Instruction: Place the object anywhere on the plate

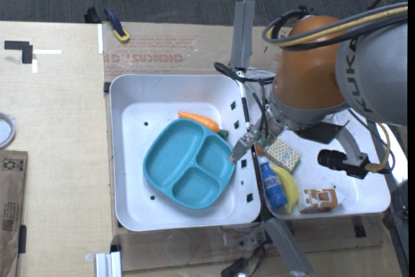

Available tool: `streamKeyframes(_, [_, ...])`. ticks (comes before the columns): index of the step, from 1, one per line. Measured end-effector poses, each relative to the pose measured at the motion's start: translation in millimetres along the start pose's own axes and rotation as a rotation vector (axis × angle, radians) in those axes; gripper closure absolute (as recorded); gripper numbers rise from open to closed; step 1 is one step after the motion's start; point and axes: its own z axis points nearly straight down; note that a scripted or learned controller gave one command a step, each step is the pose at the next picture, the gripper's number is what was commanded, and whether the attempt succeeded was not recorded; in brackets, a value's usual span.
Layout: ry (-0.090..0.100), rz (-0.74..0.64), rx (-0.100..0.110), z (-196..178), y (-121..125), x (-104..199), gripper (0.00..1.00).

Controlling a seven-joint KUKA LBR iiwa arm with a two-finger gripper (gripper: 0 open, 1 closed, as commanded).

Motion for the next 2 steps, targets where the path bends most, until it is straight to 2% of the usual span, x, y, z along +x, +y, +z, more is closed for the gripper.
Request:
streamKeyframes(1, [-0.001,0.003,0.0,-8.8,-0.2,-2.3,1.0])
streamKeyframes(2, [-0.001,0.003,0.0,-8.8,-0.1,-2.0,0.0])
